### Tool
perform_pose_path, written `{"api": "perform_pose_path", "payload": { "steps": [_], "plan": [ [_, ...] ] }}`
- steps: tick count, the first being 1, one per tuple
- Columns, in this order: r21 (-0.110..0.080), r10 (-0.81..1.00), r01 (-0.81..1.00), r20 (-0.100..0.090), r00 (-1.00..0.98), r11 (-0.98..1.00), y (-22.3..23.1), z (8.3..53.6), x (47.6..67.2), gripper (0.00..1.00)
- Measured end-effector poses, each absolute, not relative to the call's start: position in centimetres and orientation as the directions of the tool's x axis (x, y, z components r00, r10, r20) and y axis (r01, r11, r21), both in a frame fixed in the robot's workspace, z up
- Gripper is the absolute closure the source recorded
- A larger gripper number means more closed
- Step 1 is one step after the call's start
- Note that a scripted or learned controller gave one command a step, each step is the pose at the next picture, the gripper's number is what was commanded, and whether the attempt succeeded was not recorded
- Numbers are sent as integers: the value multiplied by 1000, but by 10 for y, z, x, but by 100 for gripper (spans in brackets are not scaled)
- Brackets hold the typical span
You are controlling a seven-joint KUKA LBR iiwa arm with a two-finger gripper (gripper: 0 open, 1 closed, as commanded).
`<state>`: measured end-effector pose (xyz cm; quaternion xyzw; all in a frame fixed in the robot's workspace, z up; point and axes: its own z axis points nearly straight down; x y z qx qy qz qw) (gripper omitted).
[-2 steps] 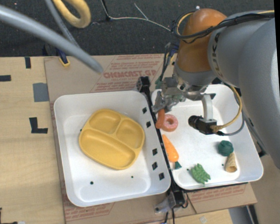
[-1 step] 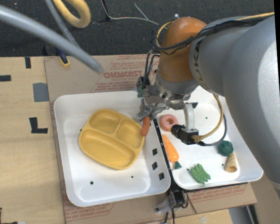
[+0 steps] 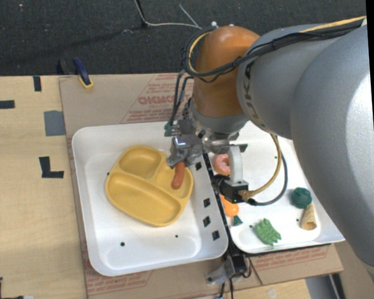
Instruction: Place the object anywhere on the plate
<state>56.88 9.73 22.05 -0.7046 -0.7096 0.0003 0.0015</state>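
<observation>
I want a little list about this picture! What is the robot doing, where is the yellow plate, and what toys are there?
plate: yellow divided plate, in the left bin
gripper: gripper over the plate's right edge
object: orange-red hot dog toy just under the gripper, at the plate's right rim
right bin: green leafy toy, dark green round toy, tan cone, pink toy

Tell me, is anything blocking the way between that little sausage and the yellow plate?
Nothing visible does. The sausage hangs below the gripper right over the right edge of the yellow plate in the left bin, with no other thing between them.
</observation>
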Motion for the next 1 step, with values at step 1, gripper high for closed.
{"api": "perform_pose_path", "payload": {
  "steps": [1],
  "plan": [
    [-4, 1000, 1000, 0, -6, 6, 143, 213, 550, 100]
  ]
}}
